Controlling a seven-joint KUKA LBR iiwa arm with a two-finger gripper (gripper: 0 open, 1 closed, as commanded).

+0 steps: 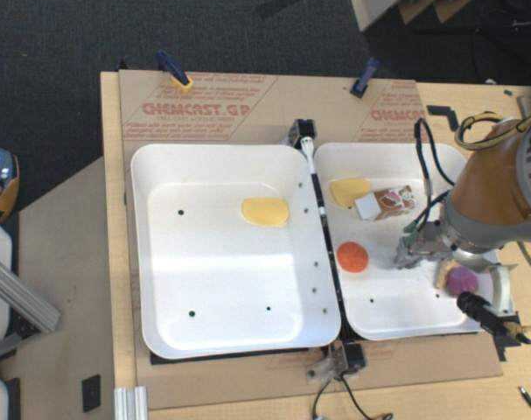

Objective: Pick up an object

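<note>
The right bin (396, 322) holds a yellow piece (348, 191) and a white-and-brown packet (387, 203) at its far side. A red-orange ball (352, 257) lies near its left wall and a purple object (462, 279) sits at its right side. My gripper (412, 254) hangs low over the middle of this bin, right of the ball, below the packet and left of the purple object. The wrist with its orange band (497, 182) covers the bin's right part. Nothing shows as held.
A yellow oval object (265, 211) lies alone in the left bin (160, 261), toward its far right. A black divider (322, 234) runs between the two bins. Black cables (427, 156) loop beside the wrist. Blue clamps (173, 68) hold the cardboard base at the back.
</note>
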